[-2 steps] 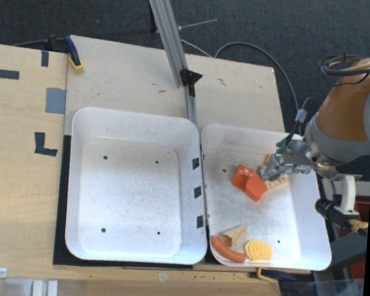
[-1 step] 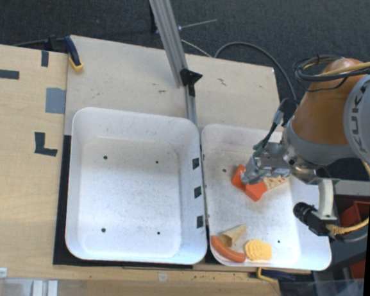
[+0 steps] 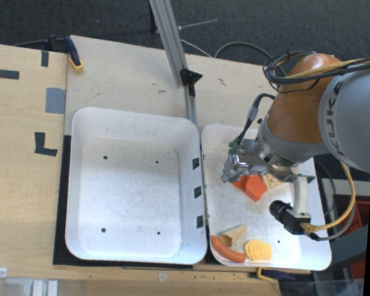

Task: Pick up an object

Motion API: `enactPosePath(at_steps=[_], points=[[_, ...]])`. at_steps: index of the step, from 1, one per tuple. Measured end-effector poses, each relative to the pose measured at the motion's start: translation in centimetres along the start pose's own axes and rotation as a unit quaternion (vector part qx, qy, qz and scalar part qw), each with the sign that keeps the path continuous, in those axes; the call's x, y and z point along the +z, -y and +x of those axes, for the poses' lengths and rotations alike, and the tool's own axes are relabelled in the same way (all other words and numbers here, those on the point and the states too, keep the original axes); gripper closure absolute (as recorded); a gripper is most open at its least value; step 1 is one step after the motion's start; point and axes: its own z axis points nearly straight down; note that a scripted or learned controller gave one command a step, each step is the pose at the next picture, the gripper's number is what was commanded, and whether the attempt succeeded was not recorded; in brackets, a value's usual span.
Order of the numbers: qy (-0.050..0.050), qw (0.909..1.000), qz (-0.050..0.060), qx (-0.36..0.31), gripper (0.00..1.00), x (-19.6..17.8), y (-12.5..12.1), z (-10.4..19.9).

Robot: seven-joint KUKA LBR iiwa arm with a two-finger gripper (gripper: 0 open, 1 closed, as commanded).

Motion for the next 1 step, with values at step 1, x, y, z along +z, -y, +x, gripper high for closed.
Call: enactPosePath(at_steps=[1], points=[[0.000,1.0000,0.001,0.001,1.00,1.63,0.50,4.96]])
